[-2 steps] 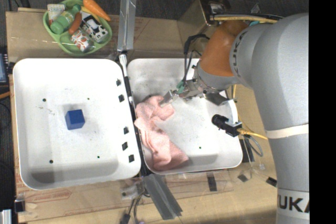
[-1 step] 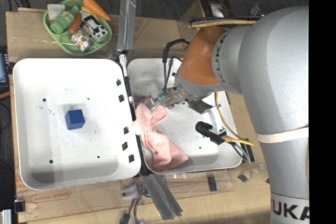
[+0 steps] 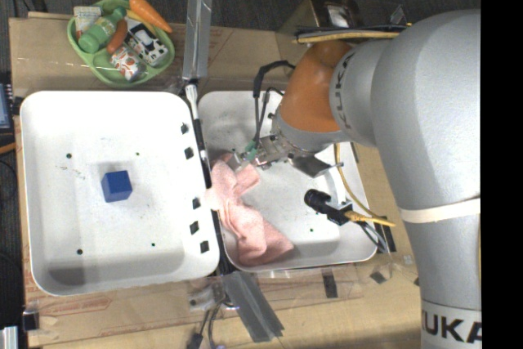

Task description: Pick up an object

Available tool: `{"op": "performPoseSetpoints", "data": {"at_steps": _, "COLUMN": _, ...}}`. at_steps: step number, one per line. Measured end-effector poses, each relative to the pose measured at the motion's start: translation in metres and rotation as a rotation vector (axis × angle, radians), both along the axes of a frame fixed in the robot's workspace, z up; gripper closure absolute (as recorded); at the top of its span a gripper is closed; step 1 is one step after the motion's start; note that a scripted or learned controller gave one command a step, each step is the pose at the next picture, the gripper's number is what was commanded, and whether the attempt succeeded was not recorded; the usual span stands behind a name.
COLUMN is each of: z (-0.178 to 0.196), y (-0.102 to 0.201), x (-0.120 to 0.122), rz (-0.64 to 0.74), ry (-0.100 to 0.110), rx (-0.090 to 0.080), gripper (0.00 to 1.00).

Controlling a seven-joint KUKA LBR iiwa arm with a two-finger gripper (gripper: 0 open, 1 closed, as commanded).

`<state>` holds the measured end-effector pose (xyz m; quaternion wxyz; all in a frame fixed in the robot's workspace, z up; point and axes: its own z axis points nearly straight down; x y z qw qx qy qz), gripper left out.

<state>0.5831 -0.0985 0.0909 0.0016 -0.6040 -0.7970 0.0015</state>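
Pink cloth (image 3: 245, 212) just under fingers (image 3: 249, 156)

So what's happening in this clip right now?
The grey KUKA arm reaches into the right white bin, its gripper down at the upper end of a crumpled pink cloth lying against the bin's left wall. A small blue cube sits alone in the left white bin.
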Motion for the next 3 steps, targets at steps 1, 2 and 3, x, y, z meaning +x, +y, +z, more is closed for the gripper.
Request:
{"op": "performPoseSetpoints", "data": {"at_steps": 1, "z": 0.009, "y": 0.0, "x": 0.0, "rz": 0.005, "ry": 0.003, "rx": 0.0, "gripper": 1.0}}
{"op": "performPoseSetpoints", "data": {"at_steps": 2, "z": 0.101, "y": 0.052, "x": 0.053, "rz": -0.088, "ry": -0.002, "rx": 0.0, "gripper": 1.0}}
{"op": "performPoseSetpoints", "data": {"at_steps": 3, "z": 0.1, "y": 0.052, "x": 0.053, "rz": -0.088, "ry": -0.001, "rx": 0.0, "gripper": 0.0}}
